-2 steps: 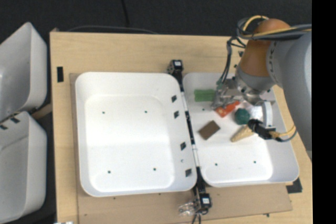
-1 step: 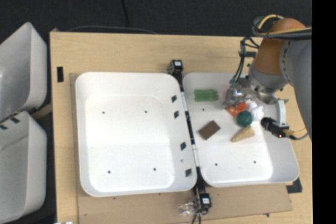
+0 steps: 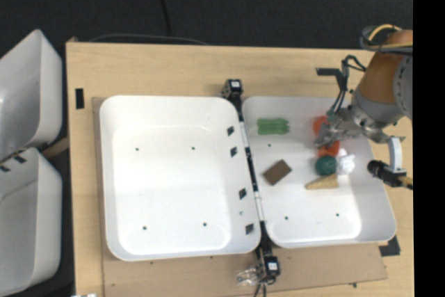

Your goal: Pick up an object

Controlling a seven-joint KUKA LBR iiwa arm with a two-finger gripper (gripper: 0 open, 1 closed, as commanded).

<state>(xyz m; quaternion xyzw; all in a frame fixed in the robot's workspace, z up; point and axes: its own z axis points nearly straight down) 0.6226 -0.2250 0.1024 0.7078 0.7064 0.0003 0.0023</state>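
Overhead, the arm (image 3: pixel 381 83) is reaching in from the right, and its tool (image 3: pixel 328 138) is hanging low over the right bin (image 3: pixel 327 229), at an orange object (image 3: pixel 321 126); whether it is open or closed cannot be told. Just below are lying a dark green ball (image 3: pixel 325 165), a white lump (image 3: pixel 345 164) and a tan wedge (image 3: pixel 322 183). A brown block (image 3: pixel 277 172) and a green piece (image 3: pixel 273 126) are sitting further left. The left bin (image 3: pixel 170 240) is sitting alongside on the tabletop (image 3: pixel 174 69).

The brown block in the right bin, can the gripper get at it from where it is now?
Probably yes. The brown block lies flat, apart from the other things in the right bin, with bare floor all round it. The gripper hangs over the orange thing nearby.
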